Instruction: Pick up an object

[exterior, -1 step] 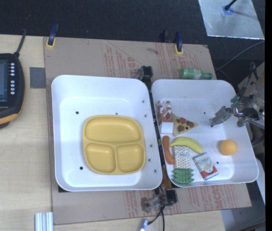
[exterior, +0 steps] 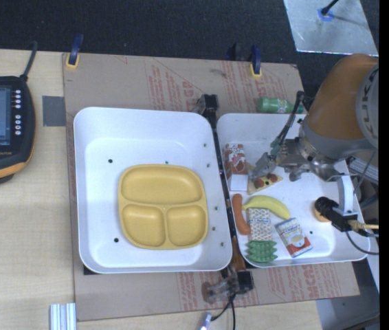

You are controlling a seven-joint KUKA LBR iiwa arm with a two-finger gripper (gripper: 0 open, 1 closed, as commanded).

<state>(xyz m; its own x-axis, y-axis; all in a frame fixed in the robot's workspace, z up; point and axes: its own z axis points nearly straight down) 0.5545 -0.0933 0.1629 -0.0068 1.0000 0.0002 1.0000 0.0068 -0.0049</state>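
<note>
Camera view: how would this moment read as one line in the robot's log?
task: pick up an object | gripper: low in right bin, above small brown item | banana: beside it | left bin: yellow tray

Banana [exterior: 266, 204], flat, mid right bin [exterior: 332, 253].

Both bins [exterior: 91, 205] look smooth white plastic w/ slight sheen. Yellow tray [exterior: 161, 206], well left of gripper [exterior: 267, 172]: matt moulded plastic. Banana [exterior: 267, 204] just below gripper: smooth plastic-looking. Bench top [exterior: 23, 239]: pale wood grain; cardboard sheet [exterior: 181, 81] under bins, matt.
</note>
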